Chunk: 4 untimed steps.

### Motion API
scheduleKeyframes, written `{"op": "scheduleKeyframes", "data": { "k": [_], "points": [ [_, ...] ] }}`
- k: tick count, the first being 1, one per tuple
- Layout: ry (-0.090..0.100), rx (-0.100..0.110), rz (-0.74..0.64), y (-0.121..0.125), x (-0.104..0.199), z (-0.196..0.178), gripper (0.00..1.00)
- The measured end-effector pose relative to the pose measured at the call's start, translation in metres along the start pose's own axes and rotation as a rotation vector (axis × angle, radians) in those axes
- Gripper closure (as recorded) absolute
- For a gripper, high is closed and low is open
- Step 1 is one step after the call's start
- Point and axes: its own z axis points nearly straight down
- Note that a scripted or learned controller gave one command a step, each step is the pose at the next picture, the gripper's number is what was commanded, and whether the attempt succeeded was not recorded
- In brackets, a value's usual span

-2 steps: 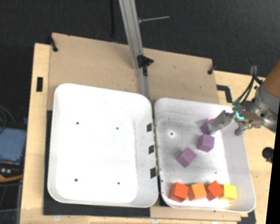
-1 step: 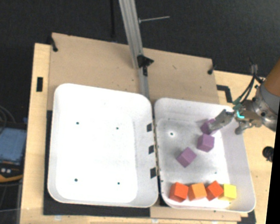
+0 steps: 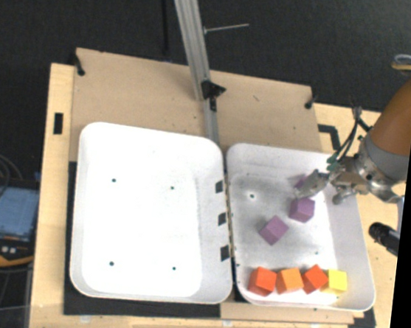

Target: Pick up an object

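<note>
Camera view is giving us the whole bench, so we're going left to right. Out at 9 o'clock we're seeing the left bin [image 3: 147, 212], plain white with a few dark dots on its floor. Moving toward 3 o'clock we're hitting the right bin [image 3: 250, 165], and that's where all the blocks are sitting.

Near its middle we're looking at a purple cube [image 3: 273, 229] lying on its own, and just up toward 1 o'clock from it, a second purple cube [image 3: 302, 209]. Along the 6 o'clock wall we're counting a row: orange-red block [image 3: 262, 280], orange block [image 3: 290, 279], red block [image 3: 315, 278], yellow block [image 3: 338, 280], all touching or nearly so.

Over at 3 o'clock the gripper [image 3: 327, 183] is hanging just above and beside that second purple cube, with another purplish bit near its left finger that we can't quite make out. Fingers are looking spread apart, nothing between them.

Our guess: we're lining up on the upper purple cube. To do it well we'd be centring over the cube, squaring the fingers to its flat faces, then dropping straight down before closing, so we're not nudging it sideways.
</note>
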Motion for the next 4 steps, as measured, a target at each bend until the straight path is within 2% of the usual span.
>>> {"op": "scheduleKeyframes", "data": {
  "k": [1, 2, 3, 4],
  "points": [
    [0.0, 0.002, 0.003, 0.007, -0.004, 0.058, 0.0],
    [-0.001, -0.004, 0.002, 0.003, -0.007, 0.115, 0.0],
    [-0.002, -0.008, 0.009, 0.003, -0.008, 0.104, 1.0],
    [-0.001, -0.009, -0.002, 0.013, -0.006, 0.054, 1.0]
  ]
}}
